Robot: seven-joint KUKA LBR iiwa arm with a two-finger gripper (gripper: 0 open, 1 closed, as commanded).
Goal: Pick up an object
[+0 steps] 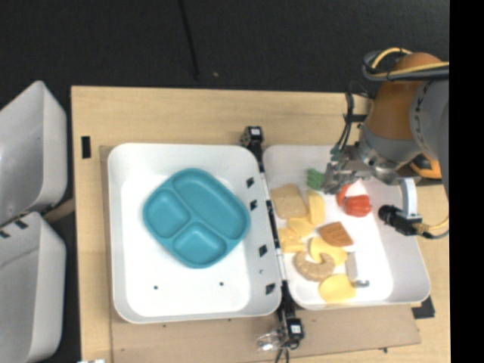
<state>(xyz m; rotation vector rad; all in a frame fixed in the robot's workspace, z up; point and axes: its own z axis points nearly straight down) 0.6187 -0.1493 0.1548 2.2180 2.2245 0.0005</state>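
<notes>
The gripper (338, 174) hangs low over the far edge of the right bin (404, 274), between a small green piece (315, 178) and a red toy (355, 202), probably lined up to take one of them; whether it is open or closed I cannot tell. The rest of the toy food (318, 240) lies heaped along that bin's left side, tightly bunched and harder to single out. In the left bin (128, 278) rests a blue divided plate (196, 216).
</notes>
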